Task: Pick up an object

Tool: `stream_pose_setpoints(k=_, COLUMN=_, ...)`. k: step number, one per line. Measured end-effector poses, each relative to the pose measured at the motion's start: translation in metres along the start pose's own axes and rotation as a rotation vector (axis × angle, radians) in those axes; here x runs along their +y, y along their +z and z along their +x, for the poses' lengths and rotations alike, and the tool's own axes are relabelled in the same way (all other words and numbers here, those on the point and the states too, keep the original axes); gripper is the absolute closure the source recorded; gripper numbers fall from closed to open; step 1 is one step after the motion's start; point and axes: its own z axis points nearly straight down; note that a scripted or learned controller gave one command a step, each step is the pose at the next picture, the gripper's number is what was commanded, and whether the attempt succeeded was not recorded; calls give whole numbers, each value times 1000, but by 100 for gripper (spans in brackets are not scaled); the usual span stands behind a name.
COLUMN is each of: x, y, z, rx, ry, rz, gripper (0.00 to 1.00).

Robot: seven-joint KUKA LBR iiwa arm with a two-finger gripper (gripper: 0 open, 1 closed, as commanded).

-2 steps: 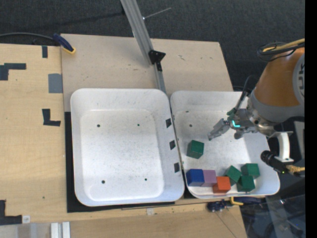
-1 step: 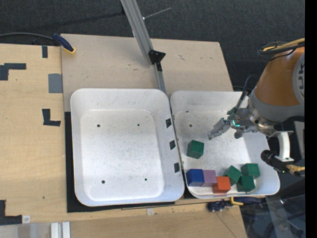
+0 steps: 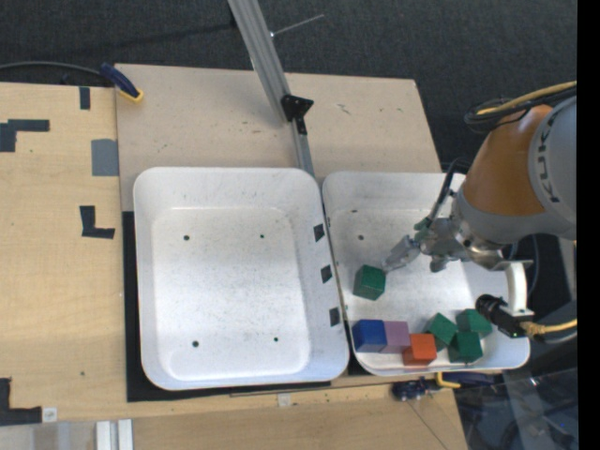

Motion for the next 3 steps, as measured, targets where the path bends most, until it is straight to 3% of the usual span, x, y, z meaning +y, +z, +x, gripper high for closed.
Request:
stream_pose_setpoints(k=1, x=-4, y=49, z=-1, rx=6, ry=0, rz=-17, gripper=0)
stream_pose_setpoints(k=2, x=1, y=48, z=-2, rx=0, ry=1, rz=-25, gripper=0)
stream_pose_setpoints(k=3, x=3, y=36, z=-2, rx=-2, ry=0, rz=-32, gripper=100)
